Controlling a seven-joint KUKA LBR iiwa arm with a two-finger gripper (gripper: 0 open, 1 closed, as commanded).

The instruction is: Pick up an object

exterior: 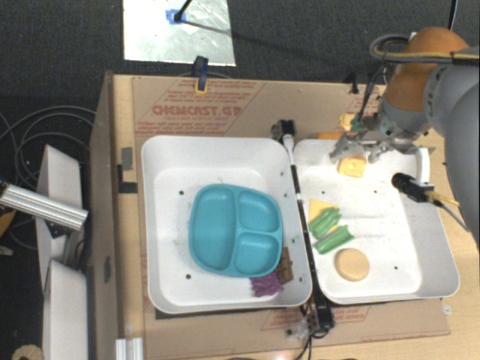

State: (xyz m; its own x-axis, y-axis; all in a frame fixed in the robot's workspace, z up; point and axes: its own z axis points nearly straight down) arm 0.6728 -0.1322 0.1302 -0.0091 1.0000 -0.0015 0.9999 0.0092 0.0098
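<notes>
My gripper [355, 153] hangs over the far part of the right bin [420, 276], open, its fingers spread either side of a small yellow block [352, 168] that lies on the bin floor just in front of them. Nothing is lifted between the fingers. Nearer in the same bin lie a yellow wedge [318, 206], two green pieces [328, 229] and a round tan piece [352, 264].
The left bin [169, 201] holds a teal divided plate [236, 229], with a purple piece [264, 284] and a brown piece [286, 268] at its near right corner. A raised divider [298, 201] separates the bins. Small yellow and orange bits [336, 130] lie beyond the right bin.
</notes>
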